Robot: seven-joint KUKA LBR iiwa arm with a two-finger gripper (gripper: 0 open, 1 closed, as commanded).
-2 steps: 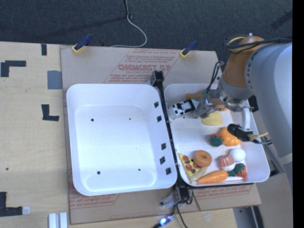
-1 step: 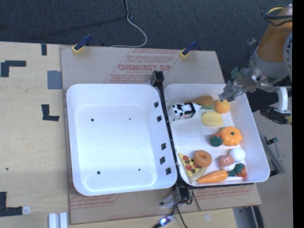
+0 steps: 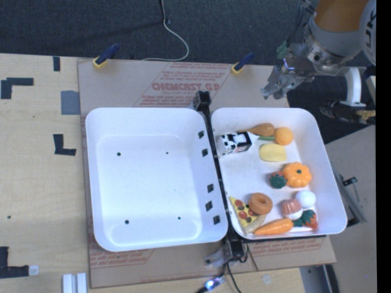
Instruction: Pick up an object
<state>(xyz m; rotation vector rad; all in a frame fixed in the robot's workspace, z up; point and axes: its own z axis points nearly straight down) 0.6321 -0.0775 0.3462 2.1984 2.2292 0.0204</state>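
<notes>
Two shallow white bins sit side by side on the cardboard-covered surface (image 3: 122,84); the left bin (image 3: 146,176) and the right bin (image 3: 324,157), which holds small toy foods: an orange pumpkin (image 3: 297,175), a yellow lemon (image 3: 272,152), a brown doughnut (image 3: 261,203). Above the right bin's far rim hangs the end effector (image 3: 276,85), clamped on nothing visible; its opening I cannot tell.

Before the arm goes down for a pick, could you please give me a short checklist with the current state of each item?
1. Toys to pick lie in the right bin: ok.
2. Claw is above the bench, beyond the bin's far rim, not over any toy: not ok.
3. Claw open or shut: cannot tell.
4. Yellow lemon lies apart from its neighbours, an easy target: ok.
5. Donut touches the pizza slice; crowded: not ok.
6. Left bin ready as a drop spot: ok.
</notes>
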